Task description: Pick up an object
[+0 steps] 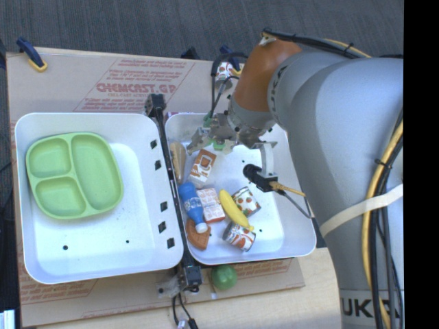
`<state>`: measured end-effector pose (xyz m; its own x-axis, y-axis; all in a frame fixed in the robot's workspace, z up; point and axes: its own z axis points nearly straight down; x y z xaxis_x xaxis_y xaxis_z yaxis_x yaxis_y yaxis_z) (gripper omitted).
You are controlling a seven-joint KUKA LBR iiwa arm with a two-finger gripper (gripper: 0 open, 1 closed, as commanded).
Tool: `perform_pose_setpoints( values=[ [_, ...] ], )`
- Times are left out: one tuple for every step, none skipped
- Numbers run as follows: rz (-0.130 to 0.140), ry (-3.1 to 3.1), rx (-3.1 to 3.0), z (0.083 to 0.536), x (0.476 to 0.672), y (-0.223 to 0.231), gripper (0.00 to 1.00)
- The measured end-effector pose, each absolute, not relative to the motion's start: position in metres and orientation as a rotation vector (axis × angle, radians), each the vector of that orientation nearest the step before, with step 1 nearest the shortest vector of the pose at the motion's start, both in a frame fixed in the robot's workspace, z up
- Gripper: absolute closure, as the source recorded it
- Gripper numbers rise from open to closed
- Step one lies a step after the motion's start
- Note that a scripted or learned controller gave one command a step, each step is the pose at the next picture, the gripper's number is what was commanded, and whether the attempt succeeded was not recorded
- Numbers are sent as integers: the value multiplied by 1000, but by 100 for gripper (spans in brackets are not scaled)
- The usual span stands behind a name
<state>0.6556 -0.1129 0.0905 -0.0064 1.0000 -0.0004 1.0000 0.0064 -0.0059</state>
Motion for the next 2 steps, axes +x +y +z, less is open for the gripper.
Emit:
perform_pose_setpoints(
  values=[
    [7,-2231,-2208,102,657,-113,100],
    [-2,-2228,-2214,193,657,-67,100]
  ],
)
